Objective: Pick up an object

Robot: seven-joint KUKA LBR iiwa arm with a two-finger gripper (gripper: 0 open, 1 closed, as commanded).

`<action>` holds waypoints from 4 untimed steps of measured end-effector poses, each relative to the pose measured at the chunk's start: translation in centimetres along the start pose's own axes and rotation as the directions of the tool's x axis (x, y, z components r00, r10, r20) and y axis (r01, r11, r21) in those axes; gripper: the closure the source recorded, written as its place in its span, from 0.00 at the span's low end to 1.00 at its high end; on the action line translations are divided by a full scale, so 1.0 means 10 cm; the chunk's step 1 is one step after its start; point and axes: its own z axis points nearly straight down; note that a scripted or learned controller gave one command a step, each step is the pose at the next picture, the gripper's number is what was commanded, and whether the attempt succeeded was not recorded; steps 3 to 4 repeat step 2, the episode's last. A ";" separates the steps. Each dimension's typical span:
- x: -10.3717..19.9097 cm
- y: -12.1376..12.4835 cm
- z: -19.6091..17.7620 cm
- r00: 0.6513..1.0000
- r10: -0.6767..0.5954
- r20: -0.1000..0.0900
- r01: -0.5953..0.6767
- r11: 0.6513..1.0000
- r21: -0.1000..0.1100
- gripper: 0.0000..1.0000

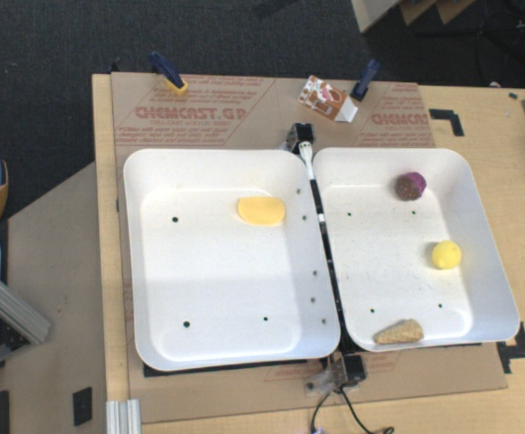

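In the right bin point(379, 242): purple ball point(411, 185) near far wall, yellow ball point(445, 255) mid-right, tan wedge point(398, 333) by near wall; left bin point(217, 278): yellow oval point(261, 211); yellow ball, clear of walls, likely suits a centred top-down grasp; gripper state cannot be told

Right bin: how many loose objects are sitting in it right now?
3: a purple round ball near the far corner, a yellow round ball by the right wall, and a tan wedge-shaped piece at the near edge. None look hidden.
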 end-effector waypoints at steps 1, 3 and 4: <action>-0.52 -0.24 1.31 1.000 0.013 -0.008 -0.013 0.999 0.029 1.00; -0.27 0.33 0.86 1.000 0.002 -0.002 -0.001 1.000 0.009 1.00; -0.27 0.33 0.86 1.000 0.002 -0.002 -0.001 1.000 0.009 1.00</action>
